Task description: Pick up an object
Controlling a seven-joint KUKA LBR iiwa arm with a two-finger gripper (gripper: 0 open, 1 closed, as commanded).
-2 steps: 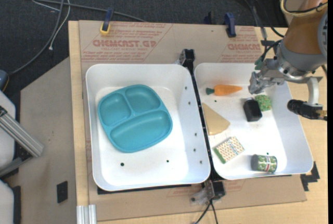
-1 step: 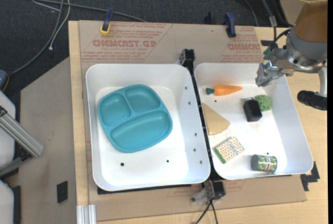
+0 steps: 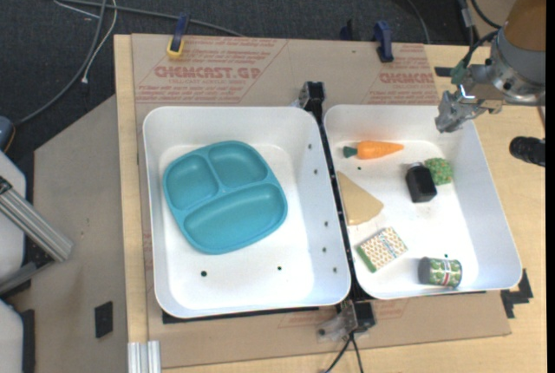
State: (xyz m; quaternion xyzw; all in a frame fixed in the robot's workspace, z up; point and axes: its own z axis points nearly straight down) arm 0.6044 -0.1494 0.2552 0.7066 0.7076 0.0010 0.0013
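The right bin (image 3: pixel 486 189) is crowded: carrot (image 3: pixel 379 150), black block (image 3: pixel 421 184), green lump (image 3: pixel 440 170), can (image 3: pixel 440 271). The left bin (image 3: pixel 165 276) has bare floor around the blue tray (image 3: pixel 225 195).

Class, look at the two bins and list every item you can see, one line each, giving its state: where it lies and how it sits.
Teal plastic divided plate: flat, left bin.
Orange toy carrot: on its side, right bin.
Black block: touching green lump.
Tan wedge: flat.
Patterned packet: flat.
Grey can: on its side.
Gripper: above right bin's far rim.
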